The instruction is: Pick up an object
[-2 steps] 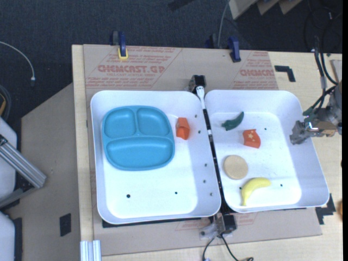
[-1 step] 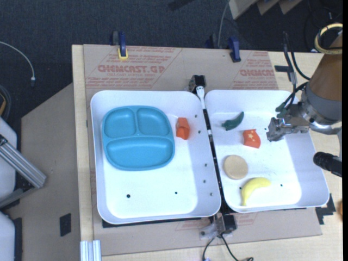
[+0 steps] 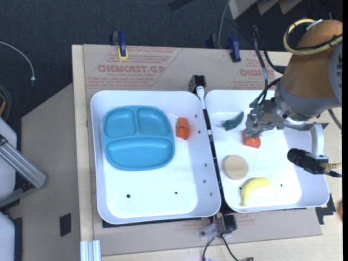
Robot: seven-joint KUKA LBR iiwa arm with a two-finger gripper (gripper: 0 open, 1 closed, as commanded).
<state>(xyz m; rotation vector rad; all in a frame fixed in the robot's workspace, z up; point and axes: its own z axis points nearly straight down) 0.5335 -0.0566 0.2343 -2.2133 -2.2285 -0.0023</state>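
Camera view, single fixed look down on both bins. You have the gripper (image 3: 253, 132) low in the right bin (image 3: 304, 192), its tips right over a small orange-red block (image 3: 251, 142) that sits near the bin's middle. From this slant you cannot tell whether the fingers are spread, pressed together, or pinching the block; the wrist body hides the gap. Treat the block as not yet secured.

Other items in the right bin: a teal-green piece (image 3: 234, 121) just up and left of the gripper, a tan round disc (image 3: 236, 167) below the block, a yellow banana (image 3: 253, 187) near the front wall. In the left bin (image 3: 152, 200) you see a blue divided plate (image 3: 138, 137) and a second orange block (image 3: 182, 128) just beside its right edge, well apart from the arm.

Judgement: the step in hand is the grasp on the orange-red block. To do it well, centre the tips so the block sits squarely between them, not under one finger; a small block caught on a corner is likely to squirt out sideways. Close fully before any lift, then rise straight up and slowly. Keep clear of the teal-green piece on the left side. Confirm the block leaves the bin floor with the fingers before you count it as picked.
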